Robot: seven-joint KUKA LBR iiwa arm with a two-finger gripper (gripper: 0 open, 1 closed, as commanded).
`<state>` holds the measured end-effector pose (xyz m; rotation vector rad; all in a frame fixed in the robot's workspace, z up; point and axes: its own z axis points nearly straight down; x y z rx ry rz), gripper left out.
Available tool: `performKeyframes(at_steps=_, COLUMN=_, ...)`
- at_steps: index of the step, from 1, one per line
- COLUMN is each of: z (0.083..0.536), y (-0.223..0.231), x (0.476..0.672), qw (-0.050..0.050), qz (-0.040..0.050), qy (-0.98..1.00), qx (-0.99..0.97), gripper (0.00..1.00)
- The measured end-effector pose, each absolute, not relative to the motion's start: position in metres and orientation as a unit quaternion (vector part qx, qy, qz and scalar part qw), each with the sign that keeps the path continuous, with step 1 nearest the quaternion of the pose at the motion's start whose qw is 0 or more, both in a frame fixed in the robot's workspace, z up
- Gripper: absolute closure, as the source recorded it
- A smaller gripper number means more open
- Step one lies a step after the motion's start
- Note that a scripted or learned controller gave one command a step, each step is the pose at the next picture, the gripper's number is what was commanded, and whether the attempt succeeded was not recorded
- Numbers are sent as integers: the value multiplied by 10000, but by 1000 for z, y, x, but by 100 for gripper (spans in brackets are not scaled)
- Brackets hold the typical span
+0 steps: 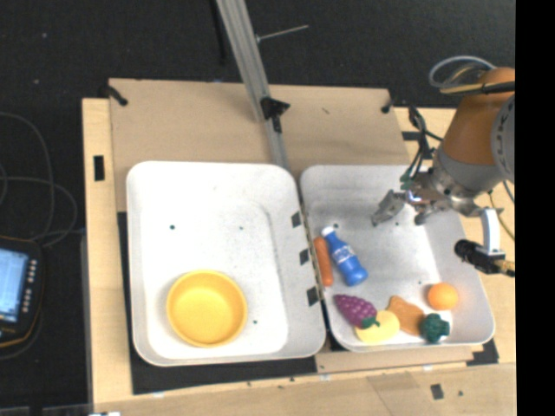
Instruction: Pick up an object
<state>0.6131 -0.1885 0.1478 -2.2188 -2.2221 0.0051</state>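
Toy foods (pixel 395 319) are seen below the end effector (pixel 401 208), whose fingers are spread and hold nothing; nearest, lower left, is the blue bottle (pixel 344 256), lying diagonally.

We count two white bins: the left bin (pixel 156 189) and the right bin (pixel 364 189). In the left bin: one yellow bowl (pixel 205 307). In the right bin, seven items: one blue bottle (pixel 344 256); one orange carrot-like stick (pixel 323 261) just left of that bottle; one purple grape bunch (pixel 354 308); one yellow fruit (pixel 379 328); one brown-orange piece (pixel 404 311); one green broccoli (pixel 434 326); one orange (pixel 442 296).
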Motion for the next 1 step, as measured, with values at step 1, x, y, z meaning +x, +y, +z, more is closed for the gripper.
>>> performKeyframes(at_steps=1, z=162, y=-190, x=615, qw=-23, qz=-6, qy=-7076, qx=-7067, gripper=100)
